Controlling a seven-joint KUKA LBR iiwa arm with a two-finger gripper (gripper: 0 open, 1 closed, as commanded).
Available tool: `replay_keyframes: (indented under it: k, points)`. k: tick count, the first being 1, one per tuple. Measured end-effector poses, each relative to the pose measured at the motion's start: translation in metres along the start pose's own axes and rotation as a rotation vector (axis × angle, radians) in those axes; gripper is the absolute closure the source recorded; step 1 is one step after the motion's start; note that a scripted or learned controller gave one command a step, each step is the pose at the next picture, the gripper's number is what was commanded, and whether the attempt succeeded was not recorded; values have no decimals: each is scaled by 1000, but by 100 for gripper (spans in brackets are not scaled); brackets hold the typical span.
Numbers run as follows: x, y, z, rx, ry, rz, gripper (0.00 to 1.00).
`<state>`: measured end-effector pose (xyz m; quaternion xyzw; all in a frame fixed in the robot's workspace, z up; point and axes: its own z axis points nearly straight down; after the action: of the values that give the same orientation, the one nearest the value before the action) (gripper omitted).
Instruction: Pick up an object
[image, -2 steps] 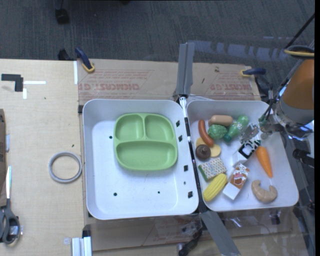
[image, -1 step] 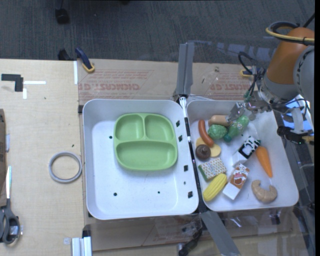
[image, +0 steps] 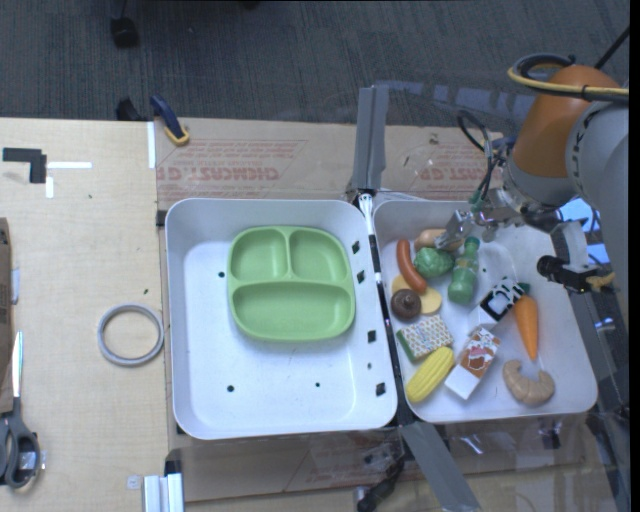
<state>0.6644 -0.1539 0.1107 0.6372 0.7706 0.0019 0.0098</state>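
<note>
The right bin (image: 575, 330) holds several toy foods: a red sausage (image: 410, 265), a green leafy vegetable (image: 433, 262), a green pear-like piece (image: 462, 284), a brown round piece (image: 406, 304), a checked cracker (image: 424, 336), a corn cob (image: 430, 372), a red-and-white carton (image: 474, 360), a black-and-white item (image: 503, 297), a carrot (image: 527, 325) and a tan piece (image: 527, 384). My gripper (image: 466, 232) hangs low over the bin's far side, just above the green vegetable and the pear-like piece. Nothing shows as held in it.
The left bin (image: 200, 380) carries a green divided plate (image: 292, 283). The arm's orange band (image: 555, 125) rises at the right. A grey ring (image: 131, 333) and scissors (image: 18, 440) lie on the bench at the left. A metal divider (image: 368, 150) stands behind the bins.
</note>
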Motion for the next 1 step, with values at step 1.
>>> replay_keyframes:
  k: [1]
  points:
    - [-23,-29,17,14,10,57,0]
